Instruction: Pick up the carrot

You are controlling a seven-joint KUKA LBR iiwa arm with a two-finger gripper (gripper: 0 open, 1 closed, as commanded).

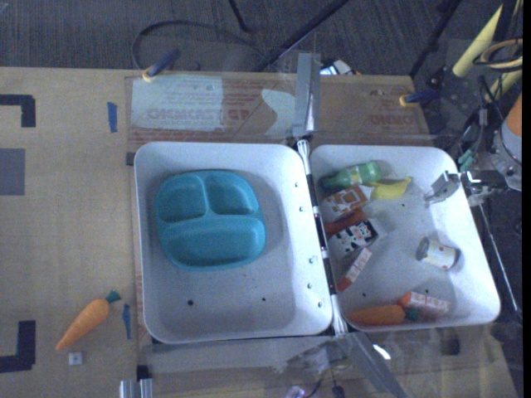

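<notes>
An orange carrot (377, 314) lies flat along the front wall of the right bin (473, 247), its thick end beside a small red and white pack (427, 303). A second carrot (83, 322), with a green top, lies on the bench outside the bins at the front left. My gripper (444, 186) hangs over the right bin's far right side, well behind the bin's carrot and apart from it. Nothing shows in its grasp.
The left bin (166, 305) holds a blue divided plate (210, 218). The right bin also holds a green bottle (353, 175), a yellow banana (390, 189), several small boxes (353, 230) along its left wall and a small can (437, 253).
</notes>
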